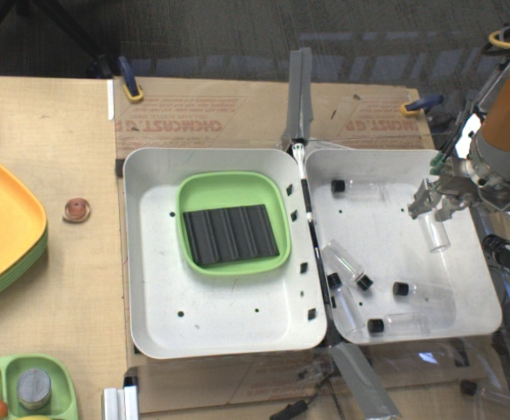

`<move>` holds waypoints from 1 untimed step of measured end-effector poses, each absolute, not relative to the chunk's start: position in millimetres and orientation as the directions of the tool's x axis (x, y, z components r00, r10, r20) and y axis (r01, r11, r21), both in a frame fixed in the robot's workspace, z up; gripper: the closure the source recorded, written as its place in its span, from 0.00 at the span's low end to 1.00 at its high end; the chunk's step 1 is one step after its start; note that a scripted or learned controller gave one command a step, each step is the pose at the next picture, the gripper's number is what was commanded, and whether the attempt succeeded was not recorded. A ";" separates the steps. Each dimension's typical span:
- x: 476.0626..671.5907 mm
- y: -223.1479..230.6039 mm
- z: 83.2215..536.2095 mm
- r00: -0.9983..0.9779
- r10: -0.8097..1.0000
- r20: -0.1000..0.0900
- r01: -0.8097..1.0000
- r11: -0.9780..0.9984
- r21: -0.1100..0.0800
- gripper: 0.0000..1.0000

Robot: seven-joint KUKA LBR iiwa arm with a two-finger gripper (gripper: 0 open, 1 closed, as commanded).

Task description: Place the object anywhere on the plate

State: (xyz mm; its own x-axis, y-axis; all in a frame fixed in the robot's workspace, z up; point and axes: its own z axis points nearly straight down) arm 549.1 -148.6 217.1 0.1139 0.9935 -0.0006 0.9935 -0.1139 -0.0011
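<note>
A green plate [275, 191] lies in the left bin [150, 304] with a black ridged slab [234, 234] on it. My gripper [436, 215] hangs over the right side of the right bin [473, 318], well to the right of the plate. A clear vial [436, 236] sticks out downward from between its fingers, with its cap end hidden between them. The gripper is shut on this vial.
Several more clear vials with black caps lie in the right bin, one at the back left [340, 185], one near the divider [349, 268], one at the front [377, 325]. A stack of yellow plates [5, 226] and a small red disc [77, 209] sit on the bench to the left.
</note>
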 end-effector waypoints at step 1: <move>549.1 -148.7 217.2 0.114 0.994 -0.001 0.994 -0.114 -0.001 0.00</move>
